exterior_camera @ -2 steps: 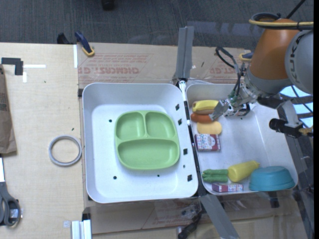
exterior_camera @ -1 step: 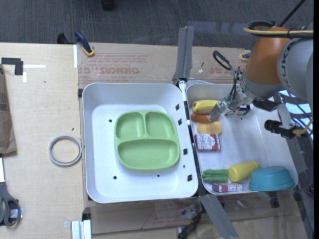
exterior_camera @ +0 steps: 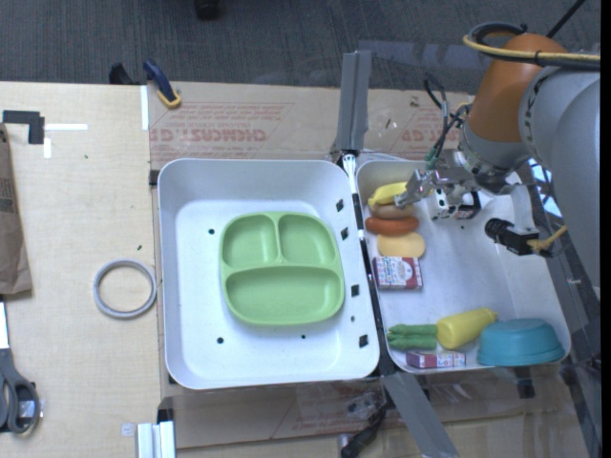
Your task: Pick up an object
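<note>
My gripper [exterior_camera: 420, 189] hangs low over the back left of the right bin [exterior_camera: 496, 275], just right of a yellow banana-shaped toy [exterior_camera: 386, 195] and close to touching it. In front of the banana lie a red sausage [exterior_camera: 391, 224], an orange-yellow piece [exterior_camera: 401, 246] and a small red and white box [exterior_camera: 397, 272]. Along the bin's front edge sit a green vegetable [exterior_camera: 412, 334], a yellow squash [exterior_camera: 465, 327], a blue bowl [exterior_camera: 518, 343] and a small red carton [exterior_camera: 435, 359].
The left bin [exterior_camera: 181, 256] holds a green divided plate [exterior_camera: 282, 267]. A tape ring [exterior_camera: 125, 287] lies on the bench at left, and a blue and yellow clamp [exterior_camera: 162, 84] at the back. The arm's grey body [exterior_camera: 573, 113] fills the right side.
</note>
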Robot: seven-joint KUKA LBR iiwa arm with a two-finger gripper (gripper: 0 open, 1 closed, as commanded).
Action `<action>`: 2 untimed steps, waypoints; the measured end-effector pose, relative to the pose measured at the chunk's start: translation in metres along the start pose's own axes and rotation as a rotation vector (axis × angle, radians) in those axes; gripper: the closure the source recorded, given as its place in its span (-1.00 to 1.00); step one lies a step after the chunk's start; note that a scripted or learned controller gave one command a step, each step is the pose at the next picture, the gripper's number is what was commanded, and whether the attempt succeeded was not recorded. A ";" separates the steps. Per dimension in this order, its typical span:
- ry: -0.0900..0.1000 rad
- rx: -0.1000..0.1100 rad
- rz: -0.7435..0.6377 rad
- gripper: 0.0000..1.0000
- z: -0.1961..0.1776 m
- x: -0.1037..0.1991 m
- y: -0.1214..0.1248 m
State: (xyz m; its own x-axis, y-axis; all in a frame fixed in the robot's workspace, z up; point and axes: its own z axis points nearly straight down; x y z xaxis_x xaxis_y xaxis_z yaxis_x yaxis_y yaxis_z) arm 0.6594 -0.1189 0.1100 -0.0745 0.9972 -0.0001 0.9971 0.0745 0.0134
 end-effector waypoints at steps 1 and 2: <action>-0.004 -0.007 -0.044 -1.00 0.007 0.024 -0.052; 0.002 0.012 -0.429 -1.00 -0.009 0.017 -0.042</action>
State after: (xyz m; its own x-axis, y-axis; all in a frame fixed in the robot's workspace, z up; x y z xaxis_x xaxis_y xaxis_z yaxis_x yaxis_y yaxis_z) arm 0.6162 -0.1048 0.1182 -0.4823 0.8760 -0.0016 0.8760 0.4823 0.0009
